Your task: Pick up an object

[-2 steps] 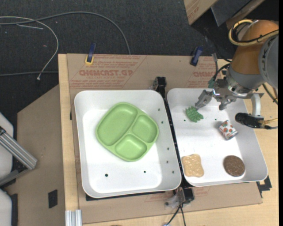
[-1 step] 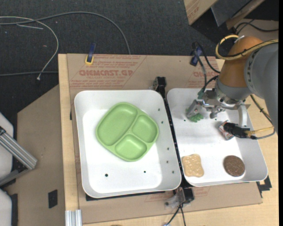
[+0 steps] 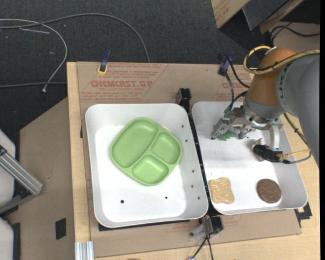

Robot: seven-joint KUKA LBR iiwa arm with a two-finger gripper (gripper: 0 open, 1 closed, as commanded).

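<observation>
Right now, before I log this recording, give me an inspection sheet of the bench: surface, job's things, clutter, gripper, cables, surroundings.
Surface: cardboard-covered bench bearing the left white bin and the right white bin, side by side.
Job's things: green divided plate lying flat in the left bin; tan cracker-like piece and brown round cookie-like piece near the front edge of the right bin, apart from each other.
Clutter: nothing seen.
Gripper: gripper low over the back of the right bin, away from both pieces; finger state unclear.
Cables: yellow cable loop at the arm's orange band; grey cable on the floor.
Surroundings: dark carpet; cardboard box at top.
</observation>
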